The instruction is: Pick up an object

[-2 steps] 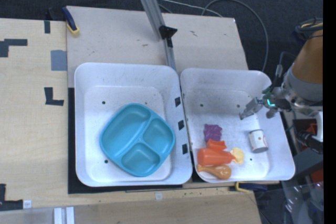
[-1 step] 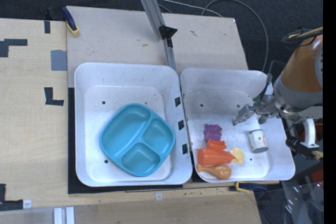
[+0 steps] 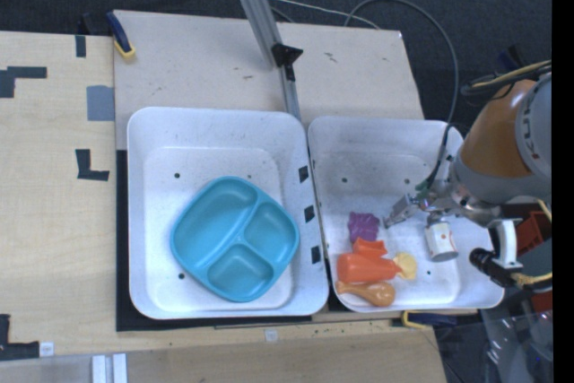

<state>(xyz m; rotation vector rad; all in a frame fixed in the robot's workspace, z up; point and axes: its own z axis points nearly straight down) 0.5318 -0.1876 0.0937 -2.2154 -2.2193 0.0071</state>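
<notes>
Two shallow white bins side by side on the counter (image 3: 224, 67). In the left bin (image 3: 143, 193), lower middle of the frame: a blue divided plate (image 3: 235, 238), lying flat. In the right bin (image 3: 359, 157), a cluster toward the lower edge: a purple piece (image 3: 363, 224), just below it an orange toy (image 3: 366, 265), a small yellow piece (image 3: 406, 265) at its right side, a tan pear-like piece (image 3: 369, 291) at the bottom. Arm (image 3: 507, 148) entering from the right of the frame, pincer (image 3: 421, 209) low over the right bin, just right of the purple piece and above the yellow one. Fingers too blurred and small to read: cannot tell whether apart or together. Nothing visibly between them.
</notes>
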